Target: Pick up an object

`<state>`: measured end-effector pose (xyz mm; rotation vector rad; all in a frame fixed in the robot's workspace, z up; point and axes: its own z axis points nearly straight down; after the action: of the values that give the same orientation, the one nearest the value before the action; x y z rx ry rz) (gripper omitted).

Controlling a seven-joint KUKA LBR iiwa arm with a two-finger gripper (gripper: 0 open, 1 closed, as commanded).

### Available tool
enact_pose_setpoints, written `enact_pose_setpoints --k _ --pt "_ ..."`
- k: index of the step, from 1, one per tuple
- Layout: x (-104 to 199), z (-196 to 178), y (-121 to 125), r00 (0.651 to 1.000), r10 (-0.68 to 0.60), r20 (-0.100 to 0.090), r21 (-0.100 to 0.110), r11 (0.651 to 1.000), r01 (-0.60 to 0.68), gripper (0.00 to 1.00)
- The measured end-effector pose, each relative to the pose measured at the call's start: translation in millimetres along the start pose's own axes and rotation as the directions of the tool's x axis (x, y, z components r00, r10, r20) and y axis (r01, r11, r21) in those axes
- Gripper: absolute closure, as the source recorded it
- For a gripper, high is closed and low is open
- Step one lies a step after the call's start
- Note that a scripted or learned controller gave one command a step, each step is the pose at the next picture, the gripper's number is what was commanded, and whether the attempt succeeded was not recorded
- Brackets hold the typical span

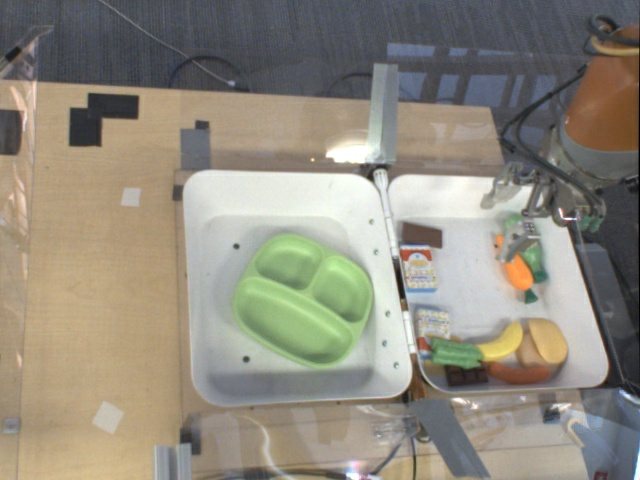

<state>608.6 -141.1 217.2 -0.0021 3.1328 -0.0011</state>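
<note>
Orange and green plastic, a toy carrot (522,268) lies in the right-hand white bin (455,208), and the fingers (523,236) hang directly over its near end. They appear spread, one prong on each side of the carrot's leafy green part, with nothing yet caught between them; no object is held. The arm (600,108), grey with its orange band, comes down from the upper right corner of the view.

The step in hand looks like the descent onto the carrot, just before the close. To do it well, the fingers should straddle the carrot across its narrow width, not along its length, and go low enough that the tips pass its widest part before closing. The bin's right wall is just beside them, so the outer finger needs room to settle without scraping it.

Away from the fingers, toward the bin's near end, sit a round tan piece like a bread roll (546,342), a yellow banana (503,343), a green pod-like piece (455,351) and a dark brown block (464,374), all bunched together and touching. Farther across the bin lie a small carton (419,268), a brown square (421,235) and a small printed packet (433,322). Beyond the divider, the left bin (210,268) holds a green sectioned plate (303,298). The carrot stands apart from its neighbours, so a clean close should take it alone.
</note>
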Motion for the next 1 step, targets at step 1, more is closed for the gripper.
enact_pose_setpoints --k 1 --pt "-5.7 126.3 -35.9 0.999 0.039 0.009 0.003 0.999 -0.039 0.0"
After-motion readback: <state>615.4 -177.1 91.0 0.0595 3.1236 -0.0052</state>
